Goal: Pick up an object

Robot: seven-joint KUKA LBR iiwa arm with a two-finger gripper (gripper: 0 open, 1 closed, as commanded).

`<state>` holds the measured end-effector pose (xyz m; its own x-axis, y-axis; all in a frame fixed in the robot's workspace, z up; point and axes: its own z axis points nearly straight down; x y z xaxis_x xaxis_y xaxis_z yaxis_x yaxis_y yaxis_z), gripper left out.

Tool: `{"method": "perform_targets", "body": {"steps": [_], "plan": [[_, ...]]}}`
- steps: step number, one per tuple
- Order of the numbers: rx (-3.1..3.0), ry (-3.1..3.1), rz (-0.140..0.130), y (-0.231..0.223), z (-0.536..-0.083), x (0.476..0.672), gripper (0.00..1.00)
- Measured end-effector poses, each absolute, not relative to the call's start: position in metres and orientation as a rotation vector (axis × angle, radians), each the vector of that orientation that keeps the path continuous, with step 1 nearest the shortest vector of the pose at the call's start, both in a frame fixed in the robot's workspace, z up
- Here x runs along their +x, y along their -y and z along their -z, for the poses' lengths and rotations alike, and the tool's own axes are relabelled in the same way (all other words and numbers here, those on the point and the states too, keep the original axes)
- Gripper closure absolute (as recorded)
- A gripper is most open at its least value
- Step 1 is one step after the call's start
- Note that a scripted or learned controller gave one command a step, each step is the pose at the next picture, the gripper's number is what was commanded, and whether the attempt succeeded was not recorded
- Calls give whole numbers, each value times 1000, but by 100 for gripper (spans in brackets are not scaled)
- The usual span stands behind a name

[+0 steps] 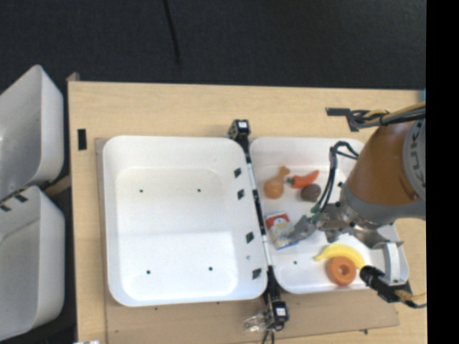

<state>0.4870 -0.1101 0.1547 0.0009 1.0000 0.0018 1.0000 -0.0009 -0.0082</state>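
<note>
Bench (179, 110): light wood top, carrying two shallow white bins side by side, joined along a black-clipped seam. Left bin (172, 156): the larger white area in view, showing bare floor with a few small dark dots. Right bin (287, 149): holds all the loose things. Arm (384, 170): comes in from the right, orange band above the wrist, leaning over the right bin's right half and covering part of it; black cables run along it. Hand (305, 228): low over the middle of the right bin, pointing left toward the seam; cannot tell whether its fingers are apart or together, as the metal parts blur into the clutter beneath. Just left of the hand, near the seam, lies a small packet (278, 224) with red and white on it, and a scrap of blue (285, 244) shows just below; whether the hand touches either cannot be told. Banana (343, 252): yellow, lying near the bin's front edge, below the wrist. Orange ring (341, 271): touching the banana's underside, at the front wall. Pear-shaped tan fruit (275, 186): in the bin's rear half, stem up toward the back. Carrot (304, 178): small, orange-red, just right of the tan fruit. Brown lump (310, 191): just below the carrot, close to the arm's cables.
</note>
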Motion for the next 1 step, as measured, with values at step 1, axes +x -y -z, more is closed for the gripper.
{"method": "perform_targets", "body": {"steps": [1], "plan": [[-2217, 2226, 3, 96, -100, 542, 0]]}}
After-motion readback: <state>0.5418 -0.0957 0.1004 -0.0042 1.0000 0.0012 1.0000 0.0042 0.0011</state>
